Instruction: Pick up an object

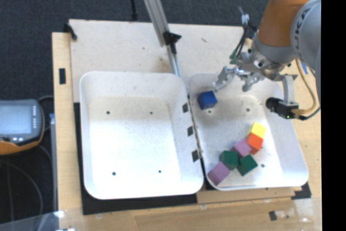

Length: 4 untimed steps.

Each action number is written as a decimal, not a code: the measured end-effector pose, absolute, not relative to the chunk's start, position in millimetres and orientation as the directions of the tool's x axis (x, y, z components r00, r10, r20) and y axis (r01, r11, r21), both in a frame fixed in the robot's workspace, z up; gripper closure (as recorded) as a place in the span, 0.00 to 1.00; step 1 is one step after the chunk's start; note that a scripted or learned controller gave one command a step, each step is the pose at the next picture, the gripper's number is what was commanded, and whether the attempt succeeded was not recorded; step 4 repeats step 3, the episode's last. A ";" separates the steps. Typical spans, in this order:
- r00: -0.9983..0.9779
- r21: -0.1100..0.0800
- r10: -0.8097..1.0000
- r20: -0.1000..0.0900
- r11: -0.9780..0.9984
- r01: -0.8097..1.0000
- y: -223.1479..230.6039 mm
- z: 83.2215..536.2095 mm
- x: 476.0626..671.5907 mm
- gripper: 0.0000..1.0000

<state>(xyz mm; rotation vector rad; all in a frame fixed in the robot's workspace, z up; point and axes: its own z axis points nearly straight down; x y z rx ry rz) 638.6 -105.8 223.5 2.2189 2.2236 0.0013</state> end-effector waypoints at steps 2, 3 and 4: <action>0.004 0.011 1.000 -0.004 -0.004 1.000 -162.6 462.0 620.1 0.00; -0.002 0.006 1.000 -0.006 0.002 1.000 -162.8 468.2 620.6 1.00; -0.002 0.006 1.000 -0.006 0.002 1.000 -162.8 468.2 620.6 1.00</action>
